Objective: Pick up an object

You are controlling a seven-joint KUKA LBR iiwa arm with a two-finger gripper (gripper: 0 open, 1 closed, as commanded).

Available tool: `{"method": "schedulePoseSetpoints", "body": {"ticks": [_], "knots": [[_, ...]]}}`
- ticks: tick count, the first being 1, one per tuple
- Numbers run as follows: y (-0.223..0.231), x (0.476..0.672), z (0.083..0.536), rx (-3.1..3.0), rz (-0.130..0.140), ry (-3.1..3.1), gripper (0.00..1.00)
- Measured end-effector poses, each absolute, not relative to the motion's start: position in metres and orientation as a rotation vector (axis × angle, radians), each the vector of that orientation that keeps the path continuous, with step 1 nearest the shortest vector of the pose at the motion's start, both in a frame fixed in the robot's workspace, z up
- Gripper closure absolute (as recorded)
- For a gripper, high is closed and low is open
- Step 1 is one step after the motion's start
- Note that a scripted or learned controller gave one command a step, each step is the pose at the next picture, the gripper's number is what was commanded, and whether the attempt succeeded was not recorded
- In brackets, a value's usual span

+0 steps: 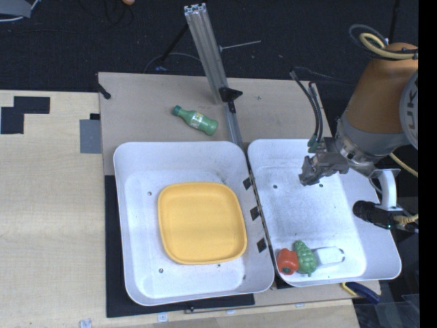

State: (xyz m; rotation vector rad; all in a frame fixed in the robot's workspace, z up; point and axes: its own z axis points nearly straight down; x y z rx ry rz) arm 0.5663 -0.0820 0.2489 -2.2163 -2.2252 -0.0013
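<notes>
1. A green bottle (195, 119) is seen lying on its side on the bench (136, 108), outside and behind the left bin (133, 162); it is well apart from the arm.
2. A yellow plate (202, 222) is shown lying flat in the middle of the left bin, with bare white floor around it on all sides.
3. A slanted metal rail (208, 50) is shown rising behind the seam between the two bins.
4. In the right bin (372, 265) a small cluster is found at the near edge — a red piece (287, 260), a green knobbly piece (306, 258) touching it, and a white piece (330, 256) just beside the green one. Any of these may be taken as the task's object.
5. The gripper (313, 172) is held over the far part of the right bin, above bare floor, well apart from the cluster. Nothing is seen between its fingers; whether the jaws stand apart or together cannot be told, since the dark tip is not resolved.
6. The arm (386, 108) is seen entering from the right, grey below an orange band.
7. Progress — the pick is judged not yet done: every object rests in a bin or on the bench. Approach, closure on an object and lift are all left.
</notes>
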Motion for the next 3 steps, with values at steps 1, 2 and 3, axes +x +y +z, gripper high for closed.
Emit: {"method": "schedulePoseSetpoints", "body": {"ticks": [1,2,3], "knots": [[-0.033,0.579,0.254,-2.217,-0.001,-2.225,1.0],[0.017,0.599,0.243,-2.217,0.001,-2.223,1.0],[0.068,0.607,0.226,-2.217,0.002,-2.223,1.0]]}}
